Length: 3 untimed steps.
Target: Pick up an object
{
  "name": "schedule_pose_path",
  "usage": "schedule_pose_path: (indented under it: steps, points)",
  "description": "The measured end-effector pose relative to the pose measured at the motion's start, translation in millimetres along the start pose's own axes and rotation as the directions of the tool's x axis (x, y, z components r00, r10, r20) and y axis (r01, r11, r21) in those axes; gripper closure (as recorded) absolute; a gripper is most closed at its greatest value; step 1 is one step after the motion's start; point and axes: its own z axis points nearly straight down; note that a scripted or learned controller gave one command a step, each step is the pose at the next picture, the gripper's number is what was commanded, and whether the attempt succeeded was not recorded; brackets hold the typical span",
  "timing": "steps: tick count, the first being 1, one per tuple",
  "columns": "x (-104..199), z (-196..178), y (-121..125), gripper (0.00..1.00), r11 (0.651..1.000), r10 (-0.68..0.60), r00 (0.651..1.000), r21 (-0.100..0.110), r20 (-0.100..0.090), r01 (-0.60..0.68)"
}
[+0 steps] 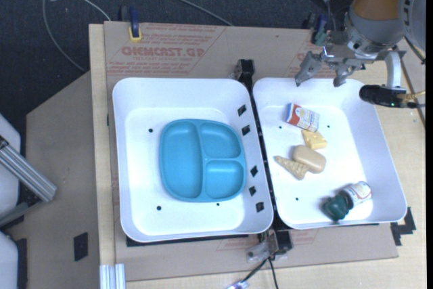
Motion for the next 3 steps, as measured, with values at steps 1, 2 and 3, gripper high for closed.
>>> schedule_pose_path:
  steps: [1, 2, 3]
  points:
    - [0, -9, 2, 0.00, 1.000, -0.003, 1.000, -0.015, 0.001, 0.003]
    - [-6, 33, 7, 0.00, 1.000, -0.002, 1.000, -0.013, 0.002, 0.002]
    - [-15, 89, 5, 0.00, 1.000, -0.001, 1.000, -0.012, 0.002, 0.001]
